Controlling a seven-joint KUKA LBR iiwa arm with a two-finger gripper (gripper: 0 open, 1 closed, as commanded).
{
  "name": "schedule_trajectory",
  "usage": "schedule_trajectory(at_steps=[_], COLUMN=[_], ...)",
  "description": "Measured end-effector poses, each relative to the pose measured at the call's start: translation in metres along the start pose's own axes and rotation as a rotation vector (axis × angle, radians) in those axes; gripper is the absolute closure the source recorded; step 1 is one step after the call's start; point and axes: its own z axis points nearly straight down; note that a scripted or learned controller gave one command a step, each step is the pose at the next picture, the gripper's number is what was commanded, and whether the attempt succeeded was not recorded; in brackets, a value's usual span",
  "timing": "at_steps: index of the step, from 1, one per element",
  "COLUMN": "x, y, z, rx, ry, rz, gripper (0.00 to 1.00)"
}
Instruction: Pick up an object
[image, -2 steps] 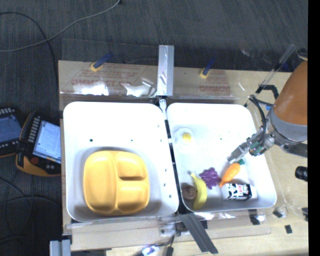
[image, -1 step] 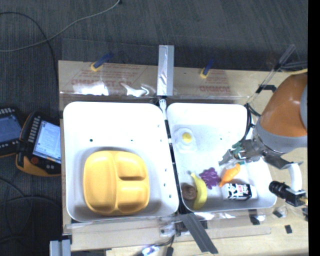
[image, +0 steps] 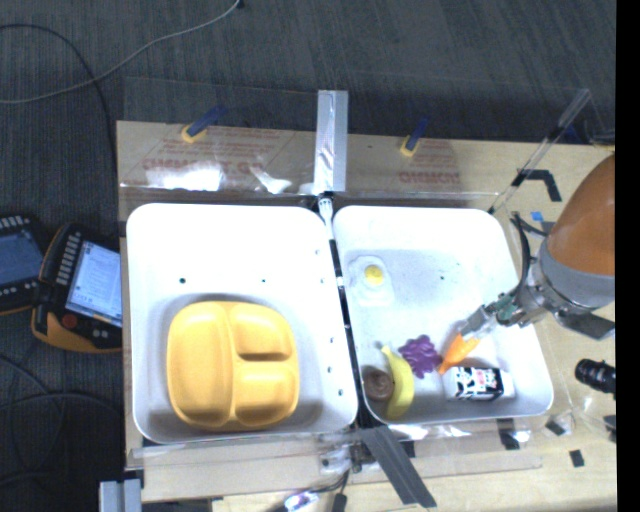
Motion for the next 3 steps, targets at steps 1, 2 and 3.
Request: schedule_trajectory(at_steps=[1,2,3], x=[0.0,0.0001,0.0002], y=[0.0,0.0008,0.0007], z=[0.0,-0.0086,-0.0086], rx=[0.0,0.001,0.001], ry=[0.0,-0.001,-0.001], rz=[0.0,-0.001,-0.001], gripper=[0.0,1.0,0.0])
